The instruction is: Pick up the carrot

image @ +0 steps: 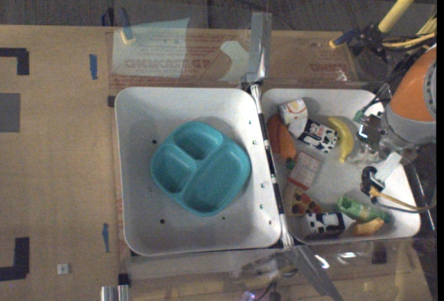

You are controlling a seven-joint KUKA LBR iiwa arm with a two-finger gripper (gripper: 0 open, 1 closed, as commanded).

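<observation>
In the left bin [132, 223] we see 1 teal divided plate [201, 166], which has no part in this job. Across the divider, the carrot [281, 138] lies in the right bin [406, 227], just beside that bin's left wall and toward the far end. Its long axis runs far to near, with the near end slanted slightly right. The far end looks darker, but we cannot tell which end is the tip. Right of it stand a small white cup [293, 110] and a black-and-white carton [318, 135], then a banana [342, 138]. At the bin's right side hangs the gripper [378, 143], and we cannot tell whether it is open or closed. So we judge that the carrot lies to the gripper's left, with the carton and banana between them, and a grasp would best close across the carrot's short width.
</observation>
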